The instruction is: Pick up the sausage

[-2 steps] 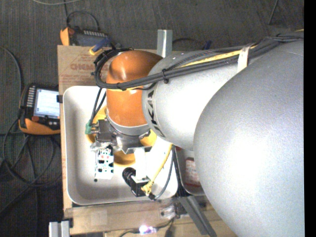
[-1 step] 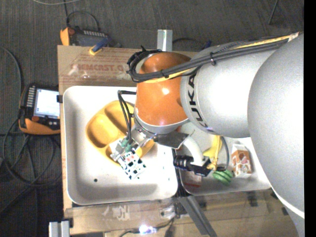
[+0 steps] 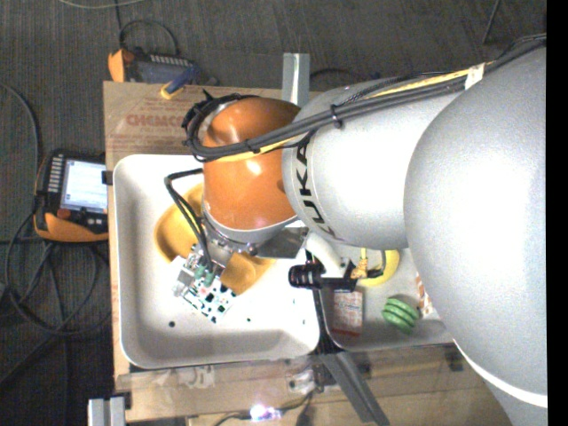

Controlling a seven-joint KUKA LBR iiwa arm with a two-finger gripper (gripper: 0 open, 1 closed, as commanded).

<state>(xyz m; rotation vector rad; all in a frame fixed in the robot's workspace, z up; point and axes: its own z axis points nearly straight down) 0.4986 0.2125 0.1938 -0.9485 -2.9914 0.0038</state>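
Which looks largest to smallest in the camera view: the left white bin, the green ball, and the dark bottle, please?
1. Left white bin.
2. Dark bottle, partly hidden by the arm.
3. Green ball, close in size to the bottle, so unsure.

Dark carpet floor (image 3: pixel 71 344) with black cables (image 3: pixel 22 264)

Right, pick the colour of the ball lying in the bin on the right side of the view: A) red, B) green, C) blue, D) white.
B: the ball is green, lying in the right bin near its lower edge, just beside the arm's grey body.
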